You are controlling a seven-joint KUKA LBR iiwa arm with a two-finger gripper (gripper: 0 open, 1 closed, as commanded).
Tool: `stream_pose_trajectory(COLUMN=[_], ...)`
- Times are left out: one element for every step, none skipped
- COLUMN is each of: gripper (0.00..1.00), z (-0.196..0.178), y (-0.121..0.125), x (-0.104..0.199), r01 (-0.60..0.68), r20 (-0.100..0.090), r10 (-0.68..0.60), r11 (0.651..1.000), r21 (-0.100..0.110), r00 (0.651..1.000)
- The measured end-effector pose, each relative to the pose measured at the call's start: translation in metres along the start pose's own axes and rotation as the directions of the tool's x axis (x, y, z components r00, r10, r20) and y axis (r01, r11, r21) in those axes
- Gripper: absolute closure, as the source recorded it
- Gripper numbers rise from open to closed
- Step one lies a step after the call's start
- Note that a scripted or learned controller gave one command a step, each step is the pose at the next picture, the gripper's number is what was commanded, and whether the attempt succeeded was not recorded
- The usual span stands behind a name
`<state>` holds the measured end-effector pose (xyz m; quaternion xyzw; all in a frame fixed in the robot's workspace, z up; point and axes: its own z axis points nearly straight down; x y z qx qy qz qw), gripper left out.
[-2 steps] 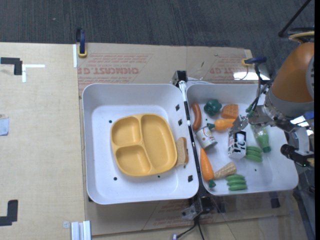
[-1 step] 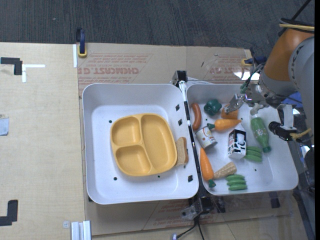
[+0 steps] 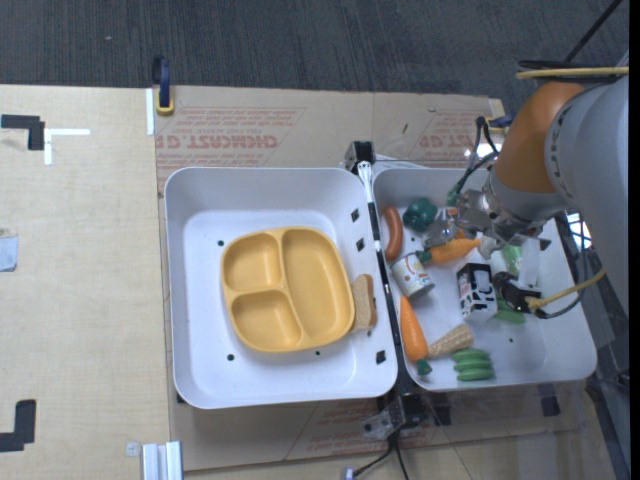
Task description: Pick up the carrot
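Carrot (image 3: 411, 330) lies in the right bin (image 3: 560, 353), close along that bin's left wall, its green top toward the near edge. It rests on the bin floor, apart from the gripper (image 3: 463, 234), which sits further back and to the right in the same bin. Between the two stand a small can (image 3: 412, 275) and a black-and-white carton (image 3: 478, 290). An ear of corn (image 3: 450, 341) lies just beside the carrot's lower end, with a green pea pod (image 3: 472, 365) near it.

Whether the gripper is open or closed cannot be told: the wrist and cabling cover it. A second orange piece (image 3: 456, 250) lies right at the gripper; its kind and whether it is held cannot be made out. A sausage (image 3: 393, 231) lies by the left wall, further back.

The left bin (image 3: 190, 268) holds a yellow divided plate (image 3: 287, 290) and a slice of bread (image 3: 363, 302).
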<state>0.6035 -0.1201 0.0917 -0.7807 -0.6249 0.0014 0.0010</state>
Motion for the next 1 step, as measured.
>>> stream_pose_trajectory(gripper=[1.0], z=[-0.0081], y=[-0.0005], x=[-0.0009], r01=[0.005], r20=[0.003], r10=[-0.005], r11=[1.0], r21=[0.004], r00=[1.0])
